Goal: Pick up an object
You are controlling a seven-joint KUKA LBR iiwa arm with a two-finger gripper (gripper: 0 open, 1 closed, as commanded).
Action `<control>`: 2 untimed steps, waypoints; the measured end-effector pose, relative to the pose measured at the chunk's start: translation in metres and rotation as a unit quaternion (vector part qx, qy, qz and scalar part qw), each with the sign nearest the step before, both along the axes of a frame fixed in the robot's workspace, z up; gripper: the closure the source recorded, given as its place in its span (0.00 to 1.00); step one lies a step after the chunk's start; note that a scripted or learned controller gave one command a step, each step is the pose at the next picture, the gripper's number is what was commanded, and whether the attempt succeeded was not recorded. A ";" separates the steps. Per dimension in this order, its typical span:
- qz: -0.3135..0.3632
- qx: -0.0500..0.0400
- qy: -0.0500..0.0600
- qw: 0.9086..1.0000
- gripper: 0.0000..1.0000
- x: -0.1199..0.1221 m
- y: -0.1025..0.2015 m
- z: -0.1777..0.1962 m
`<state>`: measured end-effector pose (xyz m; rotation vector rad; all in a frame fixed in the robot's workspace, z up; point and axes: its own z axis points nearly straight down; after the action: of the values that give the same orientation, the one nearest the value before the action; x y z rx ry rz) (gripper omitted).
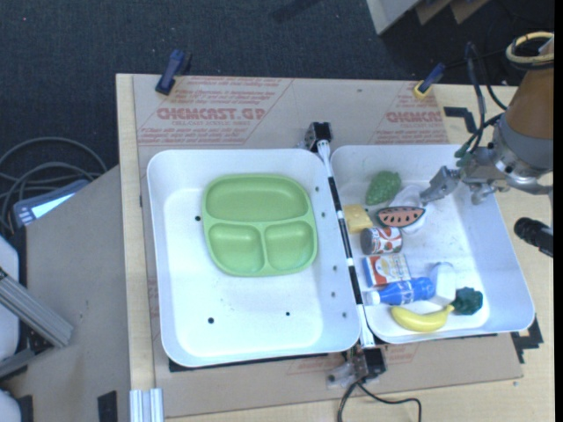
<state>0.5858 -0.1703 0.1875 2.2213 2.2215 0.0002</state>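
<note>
The right bin holds several toy items. A green leafy piece lies at the back, with a watermelon slice just in front of it. A yellow block sits by the divider, next to a small can. Nearer the front are a blue and red tube, a banana and a broccoli piece. My gripper hangs over the back of this bin, just right of the watermelon slice and the leafy piece. I see nothing held in it.
A green divided plate lies in the left bin. A black clamp sits at the back where the two bins meet. Blue and yellow clips hold the cardboard base. The arm's orange band is at the far right.
</note>
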 end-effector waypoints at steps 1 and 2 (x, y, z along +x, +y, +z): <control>0.000 0.001 0.001 1.000 0.00 0.031 0.053 -0.055; 0.000 0.000 0.000 1.000 0.00 0.067 0.059 -0.092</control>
<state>0.6533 -0.1110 0.0952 2.2201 2.2219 0.0010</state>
